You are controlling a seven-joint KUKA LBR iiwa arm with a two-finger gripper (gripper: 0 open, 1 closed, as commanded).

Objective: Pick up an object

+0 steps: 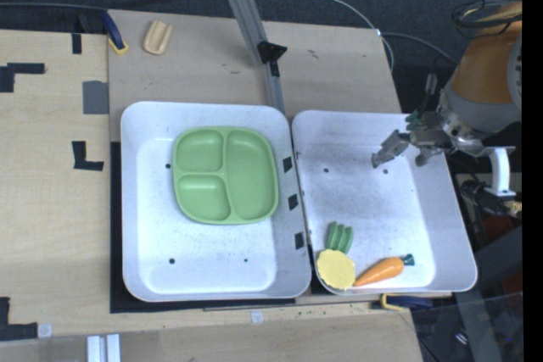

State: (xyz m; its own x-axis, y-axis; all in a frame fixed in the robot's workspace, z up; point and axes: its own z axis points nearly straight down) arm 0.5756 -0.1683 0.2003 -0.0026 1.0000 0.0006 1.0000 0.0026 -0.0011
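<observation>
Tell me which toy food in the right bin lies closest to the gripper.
The green ridged toy vegetable, the uppermost of the three, lies closest to the gripper. The yellow round piece and the orange carrot lie lower, along the right bin bottom edge.

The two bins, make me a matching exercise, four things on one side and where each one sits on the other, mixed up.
Things:
1. green plate
2. carrot
3. gripper
4. yellow round piece

Places:
A. right bin, near edge, toward the right corner
B. over the far part of the right bin
C. left bin
D. right bin, near left corner

Pairs: 1-C, 2-A, 3-B, 4-D
</observation>
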